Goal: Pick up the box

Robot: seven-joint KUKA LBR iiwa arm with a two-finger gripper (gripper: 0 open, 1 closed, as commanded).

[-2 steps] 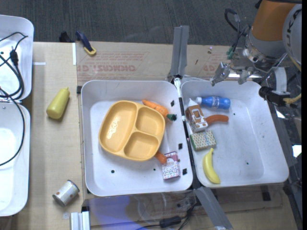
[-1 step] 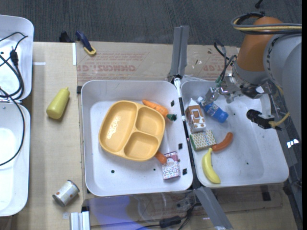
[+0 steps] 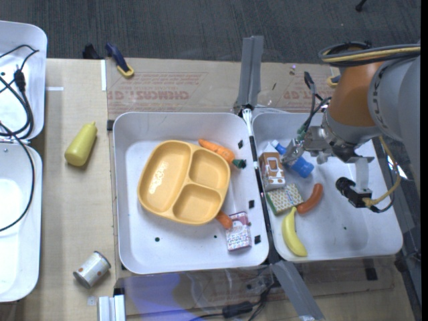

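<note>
The gripper [image 3: 302, 147] hangs low in the right bin [image 3: 348, 243]; whether it grips anything cannot be told. One blue object [image 3: 301, 166] sits just under it. One box [image 3: 271, 169] lies just left of it; below lie one sausage [image 3: 310, 198], one banana [image 3: 292, 232] and one patterned sponge [image 3: 283, 197].

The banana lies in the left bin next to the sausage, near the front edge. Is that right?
Not quite. The camera view shows the banana in the right bin, not the left one. The rest holds: it lies next to the sausage, near the front edge.
</note>
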